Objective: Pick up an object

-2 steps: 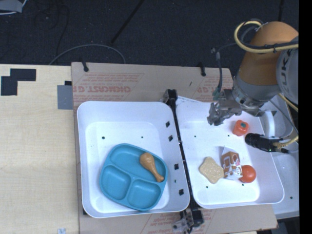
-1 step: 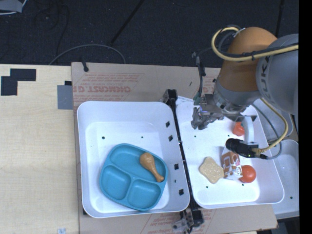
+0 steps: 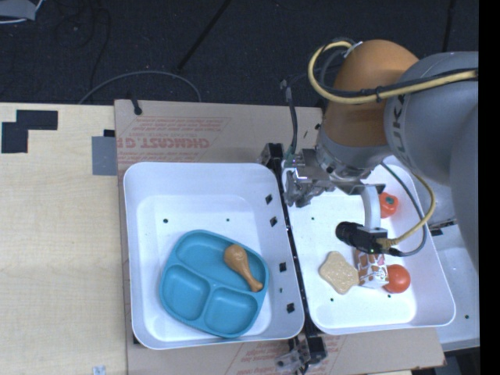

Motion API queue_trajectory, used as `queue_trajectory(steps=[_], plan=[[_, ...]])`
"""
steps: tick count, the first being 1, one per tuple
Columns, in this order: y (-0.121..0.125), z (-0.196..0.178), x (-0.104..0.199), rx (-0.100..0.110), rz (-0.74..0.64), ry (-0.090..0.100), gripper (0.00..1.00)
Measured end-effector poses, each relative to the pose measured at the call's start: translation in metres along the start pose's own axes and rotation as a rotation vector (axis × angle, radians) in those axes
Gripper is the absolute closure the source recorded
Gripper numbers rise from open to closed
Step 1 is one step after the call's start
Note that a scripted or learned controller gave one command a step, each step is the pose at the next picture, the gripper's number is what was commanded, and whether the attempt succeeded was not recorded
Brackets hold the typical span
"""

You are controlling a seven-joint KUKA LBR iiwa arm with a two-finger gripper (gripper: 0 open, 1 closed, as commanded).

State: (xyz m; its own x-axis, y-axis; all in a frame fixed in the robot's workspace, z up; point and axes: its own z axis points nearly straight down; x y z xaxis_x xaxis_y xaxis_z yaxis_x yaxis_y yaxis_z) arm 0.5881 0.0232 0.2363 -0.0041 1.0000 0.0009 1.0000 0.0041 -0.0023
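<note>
Hovering end effector (image 3: 303,184), finger state indeterminate. Cracker (image 3: 339,273) below-right of it looks light, stiff, brittle; judged best gripped gently across its flat edges.

I read faint red mirrored lettering on the flat brown cardboard sheet (image 3: 205,133) under the bins, roughly "CHEMCAST G.P."; more red print at its bottom edge is illegible.

Drumstick (image 3: 244,266) on blue tray (image 3: 195,299)
</note>
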Motion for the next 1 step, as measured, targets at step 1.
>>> queue_trajectory(steps=[1], plan=[[-0.0115,-0.0056,0.0487,0.002,-0.001,0.001,1.0]])
